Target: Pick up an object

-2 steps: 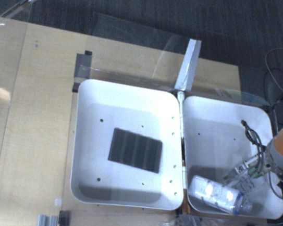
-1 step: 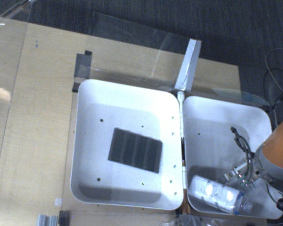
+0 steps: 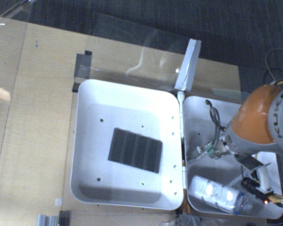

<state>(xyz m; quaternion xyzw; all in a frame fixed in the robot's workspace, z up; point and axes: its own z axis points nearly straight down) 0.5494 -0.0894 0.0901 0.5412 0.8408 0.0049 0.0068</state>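
Observation:
A black ribbed rectangular pad (image 3: pixel 136 150) lies flat in the middle of the left bin (image 3: pixel 92 108). A clear plastic bottle (image 3: pixel 218 194) lies on its side along the front wall of the right bin (image 3: pixel 197 113). The arm with its orange band (image 3: pixel 254 119) reaches over the right bin. My gripper (image 3: pixel 213 149) hangs low over that bin's left half, just behind the bottle and apart from it. The wrist above covers most of the gripper.
A white object (image 3: pixel 267 175) shows at the right bin's right side, partly under the arm. Cables (image 3: pixel 212 115) loop near the wrist. A clear upright panel (image 3: pixel 188 64) stands behind the seam between the bins. Wooden bench surrounds both bins.

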